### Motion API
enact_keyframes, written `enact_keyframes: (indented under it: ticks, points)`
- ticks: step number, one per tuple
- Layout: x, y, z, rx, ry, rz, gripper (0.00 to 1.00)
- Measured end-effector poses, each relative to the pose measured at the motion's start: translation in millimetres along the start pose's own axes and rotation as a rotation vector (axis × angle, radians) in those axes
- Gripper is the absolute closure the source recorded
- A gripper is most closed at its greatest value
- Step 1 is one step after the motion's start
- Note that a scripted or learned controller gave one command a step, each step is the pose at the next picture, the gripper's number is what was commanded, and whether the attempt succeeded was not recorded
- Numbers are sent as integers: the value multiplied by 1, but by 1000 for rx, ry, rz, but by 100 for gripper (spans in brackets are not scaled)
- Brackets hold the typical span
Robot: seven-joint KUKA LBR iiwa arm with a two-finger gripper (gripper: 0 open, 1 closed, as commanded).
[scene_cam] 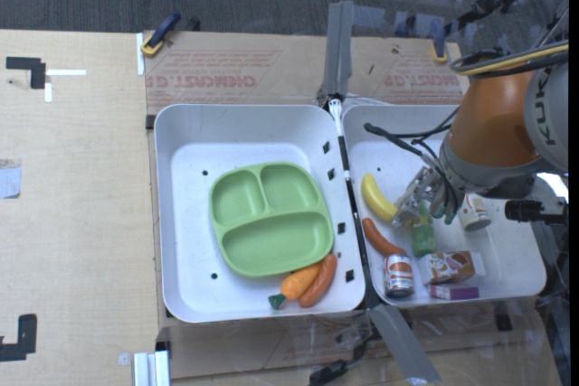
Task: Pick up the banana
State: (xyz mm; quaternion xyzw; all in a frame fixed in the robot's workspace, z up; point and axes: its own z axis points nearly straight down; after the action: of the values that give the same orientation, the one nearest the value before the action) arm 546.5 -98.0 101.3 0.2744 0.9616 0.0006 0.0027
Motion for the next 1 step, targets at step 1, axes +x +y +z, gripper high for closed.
enact_keyframes:
  ticks: [1]
  points:
    - [-27,67,-91,3,1,290,100]
